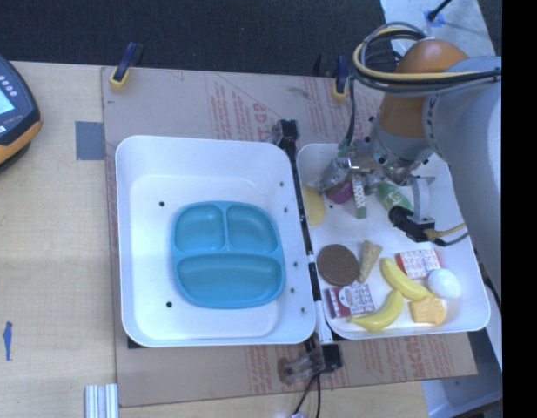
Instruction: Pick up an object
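The claw (359, 185) hangs low over the right bin's (473, 319) far end, above a purple object (340, 192), presumably its target; its grip state cannot be told.

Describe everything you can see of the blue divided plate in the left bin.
The blue divided plate is a light blue, rounded-rectangle tray that looks like smooth plastic. It has three compartments: two smaller ones side by side at the far end and one wide one at the near end, split by raised ridges. It lies flat and upright, roughly centred on the floor of the left white bin, slightly skewed to the bin's walls, which it does not touch.
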